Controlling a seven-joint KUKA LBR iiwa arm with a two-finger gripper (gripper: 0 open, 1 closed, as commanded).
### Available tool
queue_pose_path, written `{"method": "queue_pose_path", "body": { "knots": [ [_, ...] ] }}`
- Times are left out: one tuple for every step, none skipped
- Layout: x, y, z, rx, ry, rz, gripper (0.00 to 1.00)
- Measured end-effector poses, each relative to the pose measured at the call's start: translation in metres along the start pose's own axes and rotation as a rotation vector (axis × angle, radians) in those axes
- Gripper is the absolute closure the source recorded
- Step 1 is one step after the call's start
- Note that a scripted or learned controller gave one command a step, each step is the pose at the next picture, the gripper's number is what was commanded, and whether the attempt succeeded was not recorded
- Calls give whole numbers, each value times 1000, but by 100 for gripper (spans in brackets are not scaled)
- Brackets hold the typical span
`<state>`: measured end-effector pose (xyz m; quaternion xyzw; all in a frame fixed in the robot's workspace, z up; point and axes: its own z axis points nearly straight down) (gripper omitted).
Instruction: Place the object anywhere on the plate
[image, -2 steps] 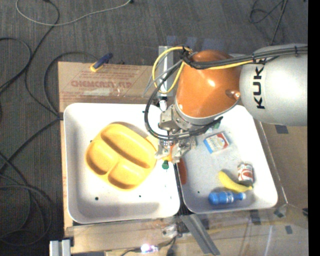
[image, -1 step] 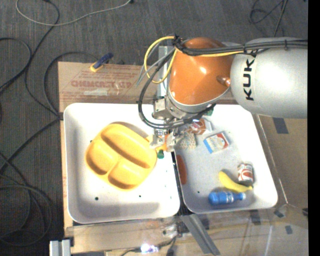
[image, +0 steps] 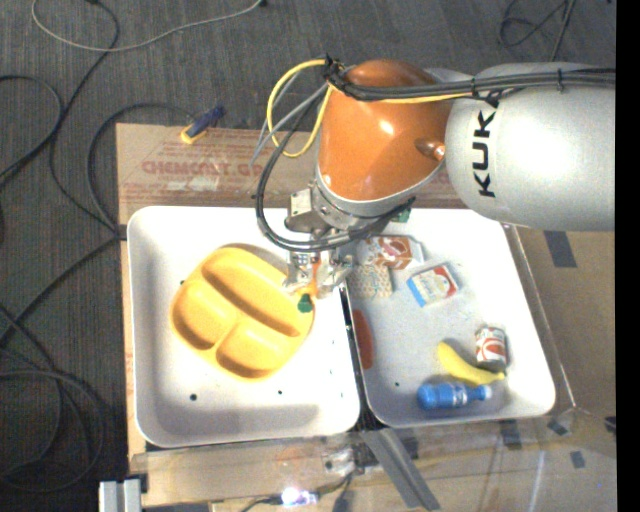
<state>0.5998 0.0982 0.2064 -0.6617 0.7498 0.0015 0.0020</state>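
Note:
A yellow plate (image: 240, 310) with three compartments lies in the left bin (image: 160, 390). My gripper (image: 316, 278) hangs under the orange wrist, right over the plate's right rim near the wall between the bins. A small orange object with a green end (image: 306, 297) shows between the fingertips, and the gripper is shut on it. Its green end is over or touching the plate's right edge; I cannot tell which. The wrist and its cables hide the upper part of the fingers.
The right bin (image: 530, 390) holds a red-and-white carton (image: 433, 285), a red packet (image: 396, 250), a speckled item (image: 372, 283), a banana (image: 466, 366), a blue bottle (image: 451, 395), a small can (image: 491, 346) and a dark red piece (image: 365, 340).

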Motion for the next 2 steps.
{"method": "queue_pose_path", "body": {
  "knots": [
    [-1,0,-9,0,-6,4,100],
    [-1,0,-9,0,-7,4,0]
  ]
}}
